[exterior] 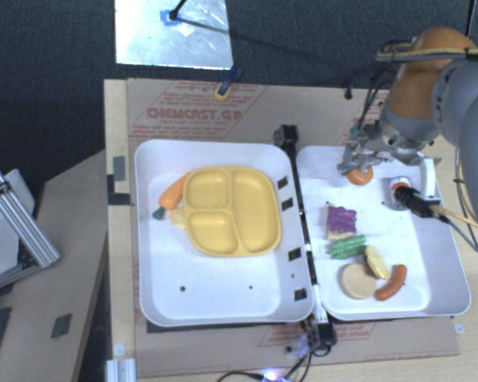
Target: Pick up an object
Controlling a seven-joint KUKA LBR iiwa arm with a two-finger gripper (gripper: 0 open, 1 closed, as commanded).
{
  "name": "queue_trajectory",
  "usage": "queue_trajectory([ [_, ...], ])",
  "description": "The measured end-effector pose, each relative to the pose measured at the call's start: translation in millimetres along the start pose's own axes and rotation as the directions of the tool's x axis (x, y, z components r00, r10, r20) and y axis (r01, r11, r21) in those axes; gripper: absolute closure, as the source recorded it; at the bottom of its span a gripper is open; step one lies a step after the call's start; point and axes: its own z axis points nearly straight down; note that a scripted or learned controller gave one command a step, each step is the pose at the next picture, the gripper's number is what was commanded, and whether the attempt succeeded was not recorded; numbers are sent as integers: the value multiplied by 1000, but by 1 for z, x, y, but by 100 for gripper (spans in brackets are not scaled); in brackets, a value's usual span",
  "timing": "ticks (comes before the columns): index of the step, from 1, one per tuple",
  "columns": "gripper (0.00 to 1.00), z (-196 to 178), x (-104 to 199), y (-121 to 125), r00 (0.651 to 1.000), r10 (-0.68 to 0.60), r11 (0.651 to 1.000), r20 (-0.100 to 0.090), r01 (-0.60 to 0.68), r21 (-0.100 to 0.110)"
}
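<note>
The gripper (358, 164) is down in the right bin (442, 293), right over one small orange ball (359, 176) near the back wall, but I honestly can't tell if it's gripped. Also there: one purple block (341, 220), one green bean (346, 247), one sausage (389, 282). The left bin (155, 293) has one yellow tray (225, 211) and one carrot (171, 192).

We look down at a slant from one fixed camera above the bench (80, 237), far enough off to take in both bins, left (223, 313) and right (442, 297).
</note>
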Motion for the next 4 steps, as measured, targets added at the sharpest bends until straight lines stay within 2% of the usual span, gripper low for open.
queue_trajectory([
  [1,100,-54,1,-8,1000,0,1000,1,0,-1],
  [2,100,-82,1,-6,1000,-3,1000,0,3,1],
  [3,100,-79,58,8,1000,-9,1000,-1,9,2],
  [4,100,-86,105,7,1000,-9,1000,-2,9,4],
])
